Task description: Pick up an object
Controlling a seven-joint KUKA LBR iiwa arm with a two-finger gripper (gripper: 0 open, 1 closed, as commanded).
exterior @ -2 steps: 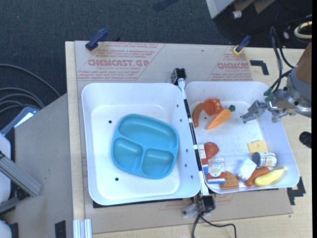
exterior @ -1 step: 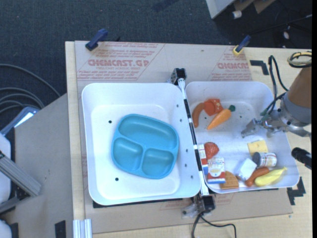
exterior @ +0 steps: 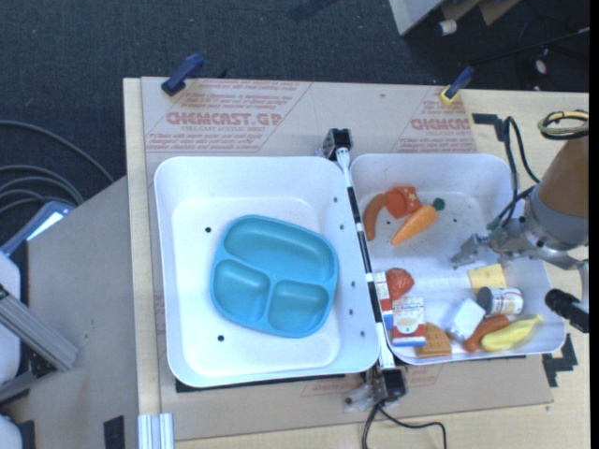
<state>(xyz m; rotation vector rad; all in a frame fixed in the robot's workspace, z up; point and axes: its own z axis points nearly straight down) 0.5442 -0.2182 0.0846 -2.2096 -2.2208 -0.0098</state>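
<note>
**Arm over the right bin, claw state unreadable**

The left bin (exterior: 178,251) holds a blue divided plate (exterior: 273,276) near its centre. The right bin (exterior: 449,171) carries the toy food. The arm (exterior: 562,199) enters from three o'clock, with its gripper (exterior: 471,250) low over the bin's middle; I cannot tell how the claw stands. A carrot (exterior: 415,224) lies at eleven o'clock of it, a cheese wedge (exterior: 487,277) just at five o'clock, a banana (exterior: 510,336) farther that way.
</note>
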